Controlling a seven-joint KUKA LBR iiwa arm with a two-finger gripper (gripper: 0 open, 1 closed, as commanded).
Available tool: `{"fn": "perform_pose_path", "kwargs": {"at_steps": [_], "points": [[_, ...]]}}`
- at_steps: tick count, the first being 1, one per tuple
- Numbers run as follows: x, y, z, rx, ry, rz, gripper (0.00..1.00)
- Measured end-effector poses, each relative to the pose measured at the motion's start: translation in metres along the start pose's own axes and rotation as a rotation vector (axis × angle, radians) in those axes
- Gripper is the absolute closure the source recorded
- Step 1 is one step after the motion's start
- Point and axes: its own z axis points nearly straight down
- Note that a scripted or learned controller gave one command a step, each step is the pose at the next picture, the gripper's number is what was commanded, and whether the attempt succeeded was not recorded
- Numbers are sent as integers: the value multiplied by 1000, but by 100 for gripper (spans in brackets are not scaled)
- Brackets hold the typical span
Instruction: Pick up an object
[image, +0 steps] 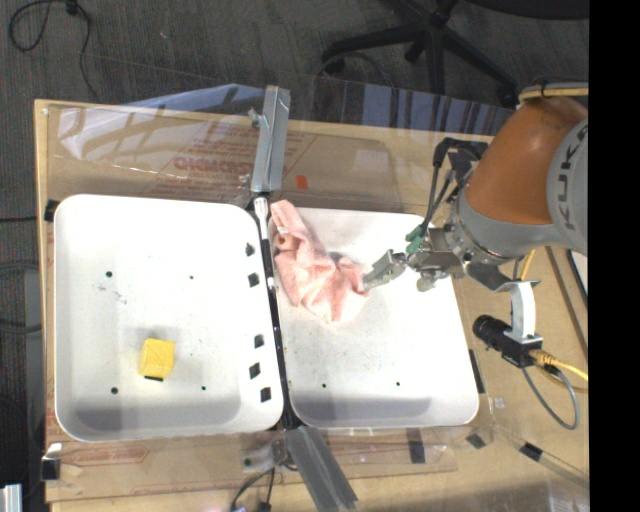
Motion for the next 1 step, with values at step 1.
{"fn": "perform_pose_path", "kwargs": {"at_steps": [1], "points": [[5, 22, 166, -3, -1, -52, 0]]}}
